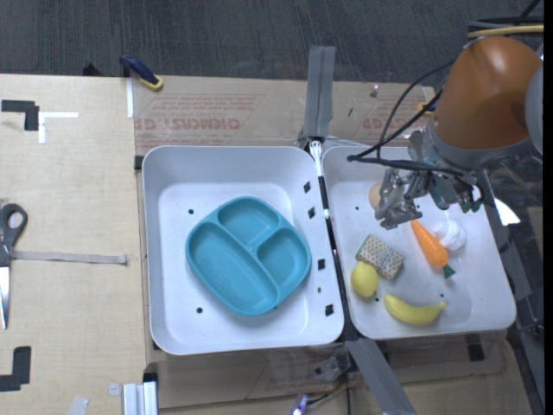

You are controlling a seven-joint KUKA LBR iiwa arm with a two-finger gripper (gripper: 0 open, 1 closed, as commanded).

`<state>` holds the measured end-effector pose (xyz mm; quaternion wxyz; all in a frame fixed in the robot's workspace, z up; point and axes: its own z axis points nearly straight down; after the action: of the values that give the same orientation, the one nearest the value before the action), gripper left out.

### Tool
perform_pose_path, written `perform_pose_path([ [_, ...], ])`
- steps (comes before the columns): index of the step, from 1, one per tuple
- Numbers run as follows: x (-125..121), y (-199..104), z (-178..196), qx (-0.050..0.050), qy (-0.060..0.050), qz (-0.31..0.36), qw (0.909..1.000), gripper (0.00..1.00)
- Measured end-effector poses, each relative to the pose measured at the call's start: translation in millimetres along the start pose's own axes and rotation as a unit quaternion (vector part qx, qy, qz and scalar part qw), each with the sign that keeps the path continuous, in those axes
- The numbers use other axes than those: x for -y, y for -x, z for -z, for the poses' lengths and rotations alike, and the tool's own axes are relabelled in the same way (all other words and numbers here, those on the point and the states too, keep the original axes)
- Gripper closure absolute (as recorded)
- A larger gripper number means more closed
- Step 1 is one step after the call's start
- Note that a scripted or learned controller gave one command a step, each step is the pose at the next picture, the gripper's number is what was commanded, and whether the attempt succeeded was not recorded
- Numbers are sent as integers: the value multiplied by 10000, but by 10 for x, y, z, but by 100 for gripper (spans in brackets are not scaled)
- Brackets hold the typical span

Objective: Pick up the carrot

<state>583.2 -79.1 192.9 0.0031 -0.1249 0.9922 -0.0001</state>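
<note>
Banana (414, 309), lemon (364, 279), perhaps sponge (380, 256)

cardboard sheet (259, 111) behind bins | red print, upside down and mirrored | not readable

Orange carrot (429, 243) w/ green stem end, lying diagonal in right bin.

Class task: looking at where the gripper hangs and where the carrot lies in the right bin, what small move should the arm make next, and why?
Probably a short shift toward the bin's right wall and near edge, then a descent. The gripper hangs in the right bin just up and left of the carrot, which lies bare on the floor with nothing between the fingers.
</note>
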Motion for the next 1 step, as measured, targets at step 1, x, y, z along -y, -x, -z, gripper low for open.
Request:
perform_pose_path([
  [1, 629, -950, -1001, -14, 2, -215, 9998, 100],
])
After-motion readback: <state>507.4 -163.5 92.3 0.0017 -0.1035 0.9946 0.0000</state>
